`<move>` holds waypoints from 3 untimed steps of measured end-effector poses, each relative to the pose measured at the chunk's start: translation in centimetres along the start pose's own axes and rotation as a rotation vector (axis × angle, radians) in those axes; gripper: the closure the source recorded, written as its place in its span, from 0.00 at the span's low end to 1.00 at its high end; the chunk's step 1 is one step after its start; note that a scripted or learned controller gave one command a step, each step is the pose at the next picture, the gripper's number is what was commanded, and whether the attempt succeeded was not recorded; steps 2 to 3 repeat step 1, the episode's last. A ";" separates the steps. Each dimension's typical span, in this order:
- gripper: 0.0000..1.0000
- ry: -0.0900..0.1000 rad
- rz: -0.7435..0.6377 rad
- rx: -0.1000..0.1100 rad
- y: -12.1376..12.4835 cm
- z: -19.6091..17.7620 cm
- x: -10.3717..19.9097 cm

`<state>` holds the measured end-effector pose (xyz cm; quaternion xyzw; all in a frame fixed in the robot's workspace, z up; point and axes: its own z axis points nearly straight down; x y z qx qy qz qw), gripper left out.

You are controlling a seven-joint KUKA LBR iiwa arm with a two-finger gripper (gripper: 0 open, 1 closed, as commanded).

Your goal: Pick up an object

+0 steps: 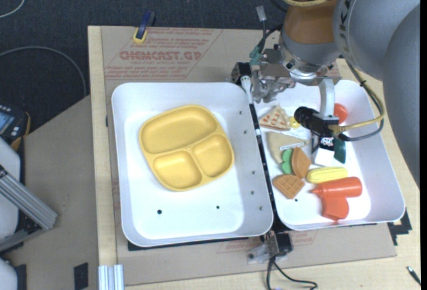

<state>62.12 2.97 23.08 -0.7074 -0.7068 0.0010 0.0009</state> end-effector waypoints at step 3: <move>1.00 -0.001 -0.001 -0.004 0.2 -0.2 0.1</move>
